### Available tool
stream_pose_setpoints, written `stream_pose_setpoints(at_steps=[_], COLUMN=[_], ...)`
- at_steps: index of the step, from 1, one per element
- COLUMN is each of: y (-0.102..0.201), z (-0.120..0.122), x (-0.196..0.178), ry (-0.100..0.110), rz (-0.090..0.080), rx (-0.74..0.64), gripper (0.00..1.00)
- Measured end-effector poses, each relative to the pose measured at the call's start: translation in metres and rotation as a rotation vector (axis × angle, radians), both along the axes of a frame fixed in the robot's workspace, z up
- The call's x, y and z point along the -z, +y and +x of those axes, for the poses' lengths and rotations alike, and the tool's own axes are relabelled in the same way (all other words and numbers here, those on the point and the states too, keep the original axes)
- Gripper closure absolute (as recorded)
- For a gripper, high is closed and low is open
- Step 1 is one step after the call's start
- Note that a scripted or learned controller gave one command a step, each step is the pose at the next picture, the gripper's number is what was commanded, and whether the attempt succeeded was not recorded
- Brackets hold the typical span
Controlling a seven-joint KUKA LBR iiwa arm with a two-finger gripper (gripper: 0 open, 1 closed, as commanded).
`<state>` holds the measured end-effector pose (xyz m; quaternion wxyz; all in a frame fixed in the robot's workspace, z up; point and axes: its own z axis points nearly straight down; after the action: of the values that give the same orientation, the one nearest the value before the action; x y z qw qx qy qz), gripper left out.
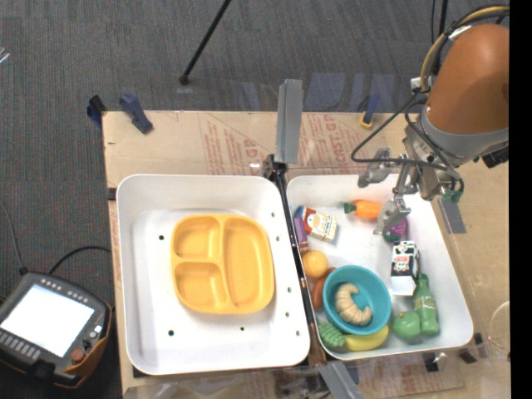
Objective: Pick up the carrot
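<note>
The carrot (366, 209), orange with a green stub at its left end, lies near the back of the right bin (460, 293). My gripper (397, 209) hangs from the grey wrist just to the carrot's right, close beside it, over a purple item (396, 224). Nothing of the carrot shows inside the gripper. The arm's orange band fills the upper right corner above it.
The right bin also holds a small juice box (321, 223), an orange (314, 263), a teal bowl (373, 288) with a croissant (352, 302), a cow-print carton (404, 266), a green bottle (424, 304) and a banana (368, 339). A yellow divided plate (223, 264) lies in the left bin (137, 306).
</note>
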<state>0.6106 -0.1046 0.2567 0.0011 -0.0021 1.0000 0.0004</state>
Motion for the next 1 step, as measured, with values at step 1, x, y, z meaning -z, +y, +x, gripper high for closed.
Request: stream_pose_setpoints(at_steps=[1], y=[-0.0312], z=[0.0340], x=[0.0601], ry=[0.003], rz=[0.001], rx=[0.140], gripper=[0.00])
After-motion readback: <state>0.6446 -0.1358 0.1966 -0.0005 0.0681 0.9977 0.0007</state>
